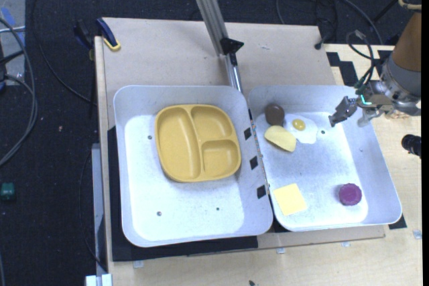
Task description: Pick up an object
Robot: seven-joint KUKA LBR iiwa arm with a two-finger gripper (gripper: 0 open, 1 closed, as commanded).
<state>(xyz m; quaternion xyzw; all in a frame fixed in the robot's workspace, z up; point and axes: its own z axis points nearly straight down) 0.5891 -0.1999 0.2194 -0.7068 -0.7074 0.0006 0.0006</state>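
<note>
So, nearest in the right bin (375,164): a yellow cheese slice (289,199) and a purple round piece (349,194), well apart. Further back, a yellow wedge (280,138), fried egg (302,128) and brown lump (273,114) cluster close together. The yellow divided plate (198,142) sits in the left bin (134,204). The hand (350,111) hovers over the right bin's far right edge, fingers apart, holding nothing. Best bet: go for the isolated purple piece, centre over it, descend straight.
</note>
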